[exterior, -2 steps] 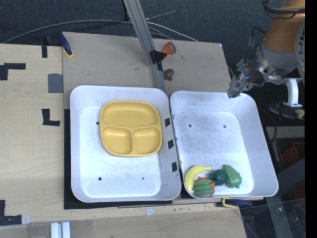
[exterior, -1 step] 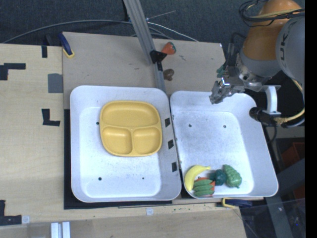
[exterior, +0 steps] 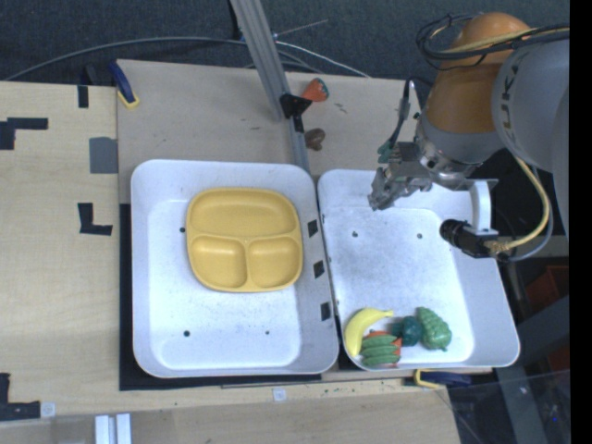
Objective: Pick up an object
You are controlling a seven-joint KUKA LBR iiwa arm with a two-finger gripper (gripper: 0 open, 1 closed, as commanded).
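A yellow banana (exterior: 362, 326), a green toy with an orange stripe (exterior: 379, 350), a small teal piece (exterior: 408, 329) and a green broccoli-like toy (exterior: 433, 328) lie clustered at the near edge of the right bin (exterior: 398, 257). My gripper (exterior: 383, 195) hangs over the far left corner of that bin, well away from the toys, with nothing seen between its fingers. A yellow three-compartment plate (exterior: 245, 239) sits in the left bin (exterior: 157, 276).
A grey slanted pole (exterior: 264, 44) with a black clamp stands behind the bins. A small orange object (exterior: 316, 89) and a brown one (exterior: 314, 139) lie on the bench beyond the right bin. Cables loop off the arm at the right.
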